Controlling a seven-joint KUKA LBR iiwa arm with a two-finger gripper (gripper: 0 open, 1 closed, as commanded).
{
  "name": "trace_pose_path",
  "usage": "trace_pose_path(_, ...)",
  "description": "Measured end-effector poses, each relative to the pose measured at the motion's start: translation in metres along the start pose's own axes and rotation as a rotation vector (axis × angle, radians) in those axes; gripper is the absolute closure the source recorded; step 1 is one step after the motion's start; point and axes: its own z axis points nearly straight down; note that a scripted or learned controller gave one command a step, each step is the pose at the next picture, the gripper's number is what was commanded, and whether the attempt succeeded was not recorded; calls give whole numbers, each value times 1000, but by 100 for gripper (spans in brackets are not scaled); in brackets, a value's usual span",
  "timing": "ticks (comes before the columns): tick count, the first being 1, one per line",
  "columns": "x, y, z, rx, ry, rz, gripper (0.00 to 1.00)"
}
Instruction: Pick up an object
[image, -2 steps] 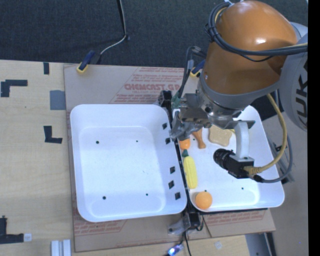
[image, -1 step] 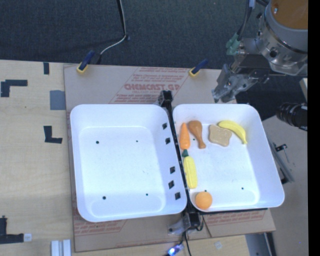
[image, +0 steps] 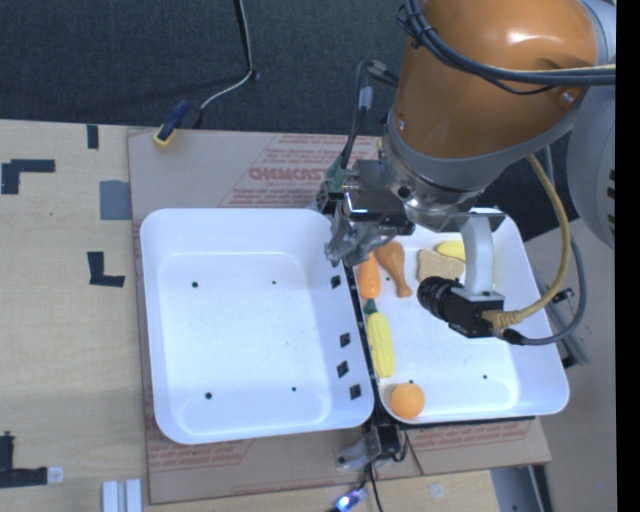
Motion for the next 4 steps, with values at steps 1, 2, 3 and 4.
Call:
trace_pose_path(1,-4,1,-6,-10,1,6,0)
trace_pose_path(2,32,62,-68,-19,3,4,0)
trace_pose_path(3,31,61,-73,-8,0,5,100)
trace_pose_path(4,76,1,19,1,-2,1,100)
